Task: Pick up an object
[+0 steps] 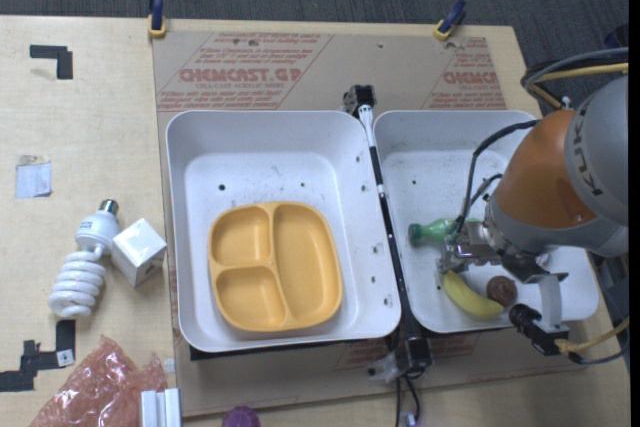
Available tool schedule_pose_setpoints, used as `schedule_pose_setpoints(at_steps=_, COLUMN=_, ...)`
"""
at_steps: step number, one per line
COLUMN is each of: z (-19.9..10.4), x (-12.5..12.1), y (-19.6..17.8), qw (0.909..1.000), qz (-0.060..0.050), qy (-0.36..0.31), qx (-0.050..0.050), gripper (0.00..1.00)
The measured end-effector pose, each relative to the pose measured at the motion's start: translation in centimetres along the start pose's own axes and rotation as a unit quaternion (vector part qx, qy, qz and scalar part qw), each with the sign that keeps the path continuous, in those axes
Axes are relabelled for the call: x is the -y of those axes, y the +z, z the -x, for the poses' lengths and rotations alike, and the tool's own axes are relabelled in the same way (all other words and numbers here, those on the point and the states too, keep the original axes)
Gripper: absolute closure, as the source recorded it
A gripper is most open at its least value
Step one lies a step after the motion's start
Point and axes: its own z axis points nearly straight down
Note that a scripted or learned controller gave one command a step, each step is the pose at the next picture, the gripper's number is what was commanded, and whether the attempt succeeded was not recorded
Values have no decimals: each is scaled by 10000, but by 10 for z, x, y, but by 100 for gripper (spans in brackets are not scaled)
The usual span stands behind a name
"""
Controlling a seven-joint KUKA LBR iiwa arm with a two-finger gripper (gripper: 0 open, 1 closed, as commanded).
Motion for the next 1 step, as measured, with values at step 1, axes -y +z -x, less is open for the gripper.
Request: schedule_pose_setpoints(at_steps=1, z=1, x=-12, y=0, qw=10000, qz=1, qy=-5, qx=0, gripper=100)
